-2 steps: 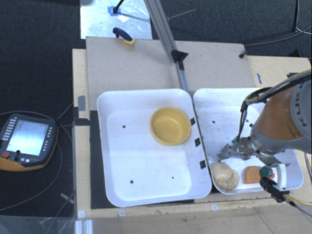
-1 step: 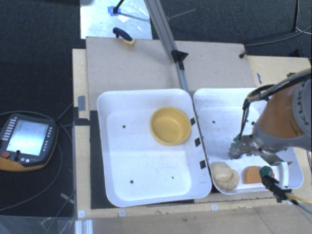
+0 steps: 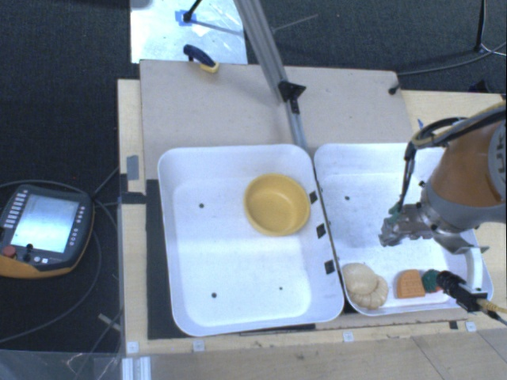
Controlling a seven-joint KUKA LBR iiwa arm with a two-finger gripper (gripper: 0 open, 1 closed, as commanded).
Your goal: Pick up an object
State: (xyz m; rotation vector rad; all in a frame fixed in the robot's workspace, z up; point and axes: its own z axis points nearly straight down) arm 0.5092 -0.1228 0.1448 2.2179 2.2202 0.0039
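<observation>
Bins share the desk (image 3: 459, 105): the left bin (image 3: 182, 291) carries a yellow bowl (image 3: 276, 204), well apart from the arm. In the right bin (image 3: 348, 172), a cream bun-like lump (image 3: 364, 285) lies against the near wall. The pincer (image 3: 396, 233) hangs just beyond it, probably lining up a pick. I cannot tell whether it is open or closed, and an orange waffle-like piece (image 3: 409, 284) sits beside the lump.

Arm (image 3: 469, 182) cut off at right edge, covers right bin's (image 3: 356, 172) right side; green thing (image 3: 432, 278) partly hidden, unidentifiable.
</observation>
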